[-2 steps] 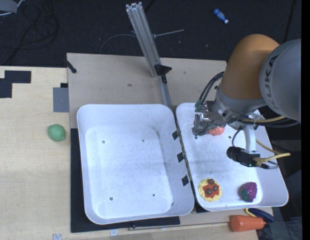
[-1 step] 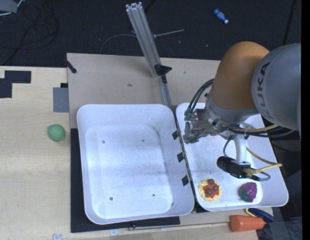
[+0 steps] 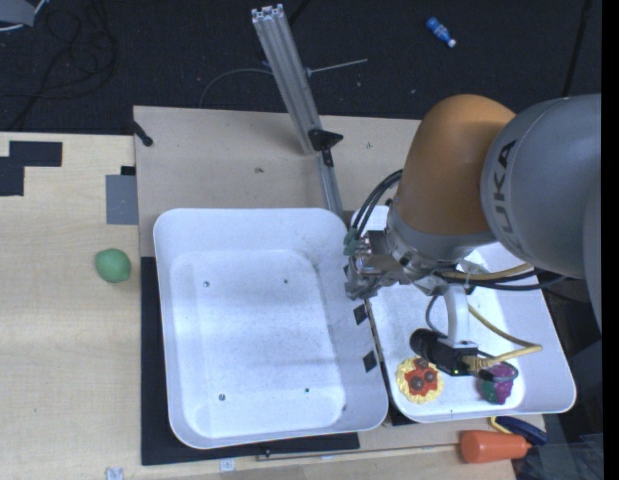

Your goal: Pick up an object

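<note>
Fingers [image 3: 356, 271] hang largely hidden under the wrist [image 3: 429, 236], by the left bin [image 3: 341, 230] rim.

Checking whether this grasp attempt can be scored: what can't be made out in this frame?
Right bin: the arm covers its far part in the camera view, hiding whatever lies beneath.
Gripper: dark and small under the wrist, near the bins' shared edge; whether it holds anything is unclear.
Purple object: too small and blurred to identify.
Orange object: in front of the bin, too blurred to identify.
</note>
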{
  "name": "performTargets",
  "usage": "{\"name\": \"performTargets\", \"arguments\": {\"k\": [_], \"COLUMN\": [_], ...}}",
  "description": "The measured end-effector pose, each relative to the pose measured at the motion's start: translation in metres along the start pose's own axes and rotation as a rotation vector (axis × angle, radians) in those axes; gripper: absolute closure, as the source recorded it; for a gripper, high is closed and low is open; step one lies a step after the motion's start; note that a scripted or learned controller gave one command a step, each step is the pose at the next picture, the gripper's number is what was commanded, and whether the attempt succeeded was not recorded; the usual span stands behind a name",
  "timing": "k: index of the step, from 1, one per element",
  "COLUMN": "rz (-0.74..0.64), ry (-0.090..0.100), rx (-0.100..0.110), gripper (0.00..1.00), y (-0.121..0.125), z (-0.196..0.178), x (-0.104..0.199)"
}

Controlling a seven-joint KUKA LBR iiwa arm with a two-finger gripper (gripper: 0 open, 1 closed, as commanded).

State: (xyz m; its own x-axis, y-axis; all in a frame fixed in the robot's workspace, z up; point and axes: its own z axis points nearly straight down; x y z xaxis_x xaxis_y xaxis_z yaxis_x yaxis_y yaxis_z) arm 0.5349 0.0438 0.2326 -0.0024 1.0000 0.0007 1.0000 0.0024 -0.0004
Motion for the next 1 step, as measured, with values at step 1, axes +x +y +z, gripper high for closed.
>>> {"name": "performTargets", "arguments": {"k": [1], "rz": [0.000], "ry": [0.000], "rx": [0.001], "gripper": [1.00], "y": [-0.0285], "z": [0.0079], "x": [0.0460]}}
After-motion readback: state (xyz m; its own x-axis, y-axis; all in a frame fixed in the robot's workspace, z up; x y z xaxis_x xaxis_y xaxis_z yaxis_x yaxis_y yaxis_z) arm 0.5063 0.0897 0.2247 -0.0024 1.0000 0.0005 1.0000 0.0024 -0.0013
